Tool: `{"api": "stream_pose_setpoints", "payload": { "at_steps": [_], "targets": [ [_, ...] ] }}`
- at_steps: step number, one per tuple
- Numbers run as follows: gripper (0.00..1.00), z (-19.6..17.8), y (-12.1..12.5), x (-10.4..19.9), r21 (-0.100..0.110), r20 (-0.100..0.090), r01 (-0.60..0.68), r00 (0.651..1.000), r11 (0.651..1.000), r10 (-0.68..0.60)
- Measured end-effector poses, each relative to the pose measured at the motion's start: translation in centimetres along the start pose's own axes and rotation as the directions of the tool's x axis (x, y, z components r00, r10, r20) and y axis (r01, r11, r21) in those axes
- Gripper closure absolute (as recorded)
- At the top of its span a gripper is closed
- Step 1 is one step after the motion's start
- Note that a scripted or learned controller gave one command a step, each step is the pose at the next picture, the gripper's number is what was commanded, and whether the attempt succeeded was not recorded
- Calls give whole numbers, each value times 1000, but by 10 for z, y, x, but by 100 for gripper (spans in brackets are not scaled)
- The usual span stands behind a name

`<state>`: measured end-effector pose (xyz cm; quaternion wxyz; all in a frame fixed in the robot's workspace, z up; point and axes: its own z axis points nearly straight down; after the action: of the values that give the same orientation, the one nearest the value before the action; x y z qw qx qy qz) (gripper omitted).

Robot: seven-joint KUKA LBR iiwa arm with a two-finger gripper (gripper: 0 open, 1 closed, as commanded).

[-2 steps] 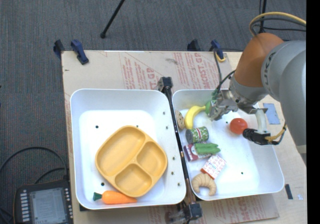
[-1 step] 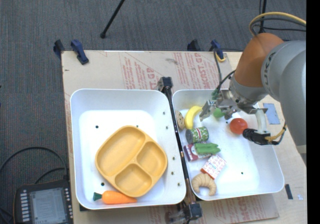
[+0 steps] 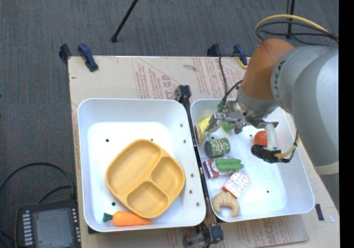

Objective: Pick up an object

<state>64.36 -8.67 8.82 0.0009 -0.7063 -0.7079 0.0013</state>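
My gripper point(image 3: 228, 119) is down in the far left part of the right bin point(image 3: 296, 186). It sits right over a small green object point(image 3: 228, 127), with a yellow banana-like piece point(image 3: 203, 125) just to its left. A green-labelled can point(image 3: 217, 147) lies just in front of it. Further forward are a green pepper point(image 3: 229, 164), a dark red packet point(image 3: 211, 169), a white and red packet point(image 3: 237, 184) and a croissant point(image 3: 227, 202). A red tomato-like object point(image 3: 260, 137) lies to the right, beside the arm's black cabling.
The left bin point(image 3: 91, 130) holds a yellow divided plate point(image 3: 145, 177) and an orange carrot point(image 3: 128, 218) at its front edge. The grey arm point(image 3: 310, 97) covers the right bin's far right side. A tablet point(image 3: 47, 227) lies at the lower left.
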Motion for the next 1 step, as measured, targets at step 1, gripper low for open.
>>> {"api": "stream_pose_setpoints", "payload": {
  "at_steps": [1],
  "targets": [
    [100, -10, 0, 0, 3, -2, -1, 1000, 1000, 1]
  ]
}}
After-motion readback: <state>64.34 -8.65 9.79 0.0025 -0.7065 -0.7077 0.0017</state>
